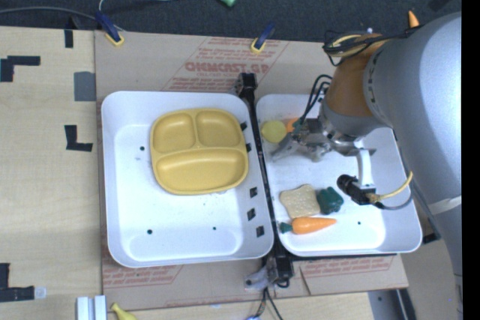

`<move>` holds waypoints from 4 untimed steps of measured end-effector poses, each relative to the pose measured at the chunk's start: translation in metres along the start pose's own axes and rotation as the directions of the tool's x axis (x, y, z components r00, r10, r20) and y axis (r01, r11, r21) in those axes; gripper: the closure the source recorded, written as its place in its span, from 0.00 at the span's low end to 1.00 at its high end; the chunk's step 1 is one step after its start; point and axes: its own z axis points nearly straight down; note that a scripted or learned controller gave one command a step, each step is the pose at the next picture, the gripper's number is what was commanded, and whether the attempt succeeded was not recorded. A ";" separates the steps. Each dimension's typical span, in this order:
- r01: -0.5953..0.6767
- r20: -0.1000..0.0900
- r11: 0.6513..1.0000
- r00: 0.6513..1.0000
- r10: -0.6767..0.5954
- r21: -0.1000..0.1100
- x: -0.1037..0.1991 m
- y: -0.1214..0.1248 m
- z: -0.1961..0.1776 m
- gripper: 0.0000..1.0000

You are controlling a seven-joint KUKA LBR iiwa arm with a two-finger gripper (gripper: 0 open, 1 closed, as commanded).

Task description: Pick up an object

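Camera view, left bin (pixel 120 183): one yellow divided tray (pixel 199 150) lying flat in the upper half. Camera view, right bin (pixel 390 232): a yellow round object (pixel 273 131) at the upper left corner with a small orange piece (pixel 289 124) just beside it; a slice of toast (pixel 299 201), a dark green block (pixel 329 199) touching its right side, and an orange carrot (pixel 313 225) just below both, near the front wall. Gripper (pixel 295 140) on the grey arm (pixel 420 86): low in the right bin, just beside the yellow round object, nothing visibly between its parts; whether it is spread or closed cannot be told.
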 end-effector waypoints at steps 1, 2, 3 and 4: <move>0.001 0.000 1.000 1.000 -0.001 0.002 0.000 0.003 0.000 0.00; 0.000 0.000 1.000 1.000 0.000 -0.001 -0.001 -0.044 -0.001 0.00; 0.001 0.000 1.000 1.000 -0.001 -0.001 -0.003 0.027 0.000 0.00; 0.002 0.003 1.000 1.000 -0.002 0.000 -0.003 0.027 -0.010 1.00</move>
